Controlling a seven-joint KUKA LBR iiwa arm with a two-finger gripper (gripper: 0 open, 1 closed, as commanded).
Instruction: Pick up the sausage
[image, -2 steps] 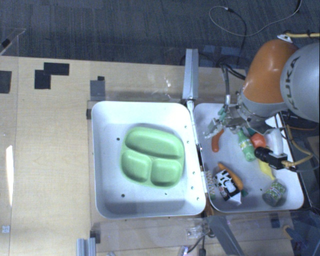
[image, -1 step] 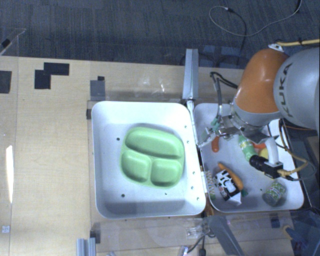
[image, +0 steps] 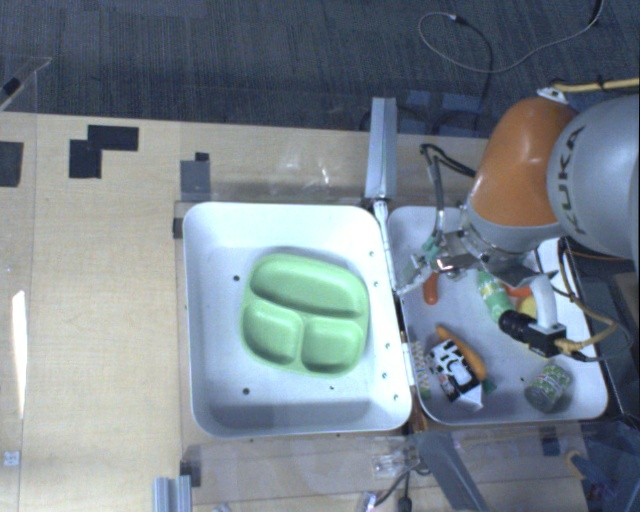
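Sausage (image: 431, 290) just below pincer (image: 433, 262), right bin (image: 590, 400)

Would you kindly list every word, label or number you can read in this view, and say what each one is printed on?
"KUKA": dark letters running down the grey arm housing, partly cut off at the edge.
Black and white carton in the right bin: bold print, too blurred to read.
Green bottle: label too small to read.
Round can: patterned wrap, nothing legible.
Green divided tray in the left bin: no text.
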